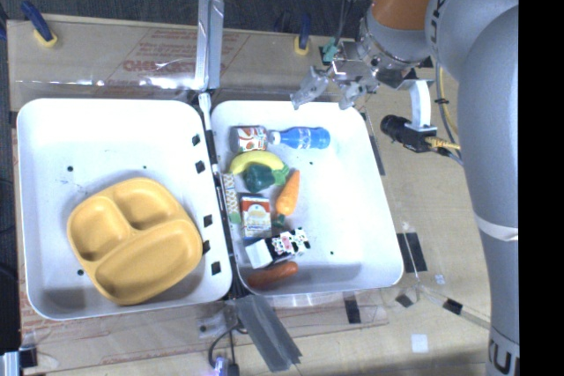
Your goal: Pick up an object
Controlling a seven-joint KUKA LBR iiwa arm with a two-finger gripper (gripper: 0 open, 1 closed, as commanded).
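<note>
A grey robot arm with an orange band reached in from the right, and its gripper (328,92) hung above the far rim of the right bin (374,216), with nothing between its fingers, which stood spread apart. The left bin (44,189) held a yellow divided plate (134,239). The things to pick from lay crowded along the right bin's left side: a small can (250,137) and a water bottle (300,138) lying on its side at the far end, then a banana (256,163) touching a dark green vegetable (259,179), a carrot (288,193), a small juice carton (256,216), a black-and-white toy cow (289,241) and a sausage (273,275) at the near end. By the look of it, the pick was in its approach step, with no object yet touched. The next move would likely call for carrying the gripper over one item, perhaps the bottle just beside it, lowering with fingers astride it, and closing without snagging neighbours.
</note>
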